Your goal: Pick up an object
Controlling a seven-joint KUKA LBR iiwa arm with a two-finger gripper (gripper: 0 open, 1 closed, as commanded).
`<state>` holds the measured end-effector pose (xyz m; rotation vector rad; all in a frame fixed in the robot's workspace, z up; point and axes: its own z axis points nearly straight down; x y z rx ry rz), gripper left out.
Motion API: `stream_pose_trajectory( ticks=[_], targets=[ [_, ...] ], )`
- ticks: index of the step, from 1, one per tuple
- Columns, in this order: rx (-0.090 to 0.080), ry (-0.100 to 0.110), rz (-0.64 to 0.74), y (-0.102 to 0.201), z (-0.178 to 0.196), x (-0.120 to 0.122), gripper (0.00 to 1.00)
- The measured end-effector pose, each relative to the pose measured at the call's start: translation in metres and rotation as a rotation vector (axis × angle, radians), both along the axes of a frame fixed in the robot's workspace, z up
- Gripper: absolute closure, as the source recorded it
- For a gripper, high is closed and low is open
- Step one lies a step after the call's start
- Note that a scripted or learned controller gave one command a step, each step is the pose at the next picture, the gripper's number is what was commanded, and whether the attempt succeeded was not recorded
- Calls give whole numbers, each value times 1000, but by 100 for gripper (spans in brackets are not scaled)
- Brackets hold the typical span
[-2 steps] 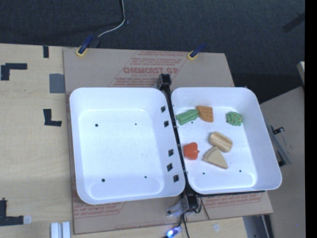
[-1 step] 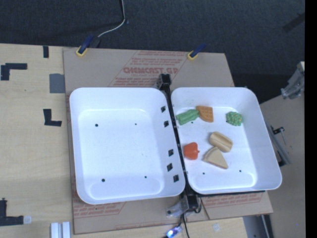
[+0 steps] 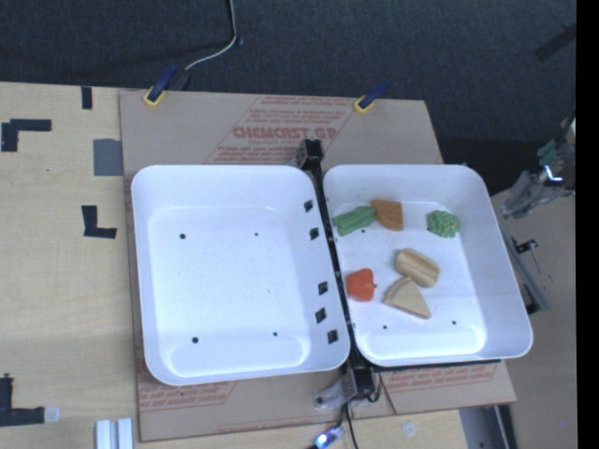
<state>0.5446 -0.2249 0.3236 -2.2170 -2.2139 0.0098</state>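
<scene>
Whether the gripper [image 3: 552,168] is spread or pressed together cannot be told: a blurred grey piece of it is seen at the right edge, cut off by the frame, outside the right shallow white bin [image 3: 499,251]. Six small items are found in that bin, all lying apart from the gripper. A green elongated piece [image 3: 354,220] is touching an orange-brown chunk [image 3: 387,214]; a bumpy green lump [image 3: 443,223] lies near the far wall. A tan rounded loaf [image 3: 416,267], a red-orange block [image 3: 361,284] and a tan wedge [image 3: 408,298] are grouped nearer. Their materials cannot be made out.
</scene>
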Motion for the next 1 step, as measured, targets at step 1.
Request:
stream_pose_trajectory(
  ticks=[1],
  targets=[
    [-1, -4, 2, 2, -77, 12, 100]
  ],
)
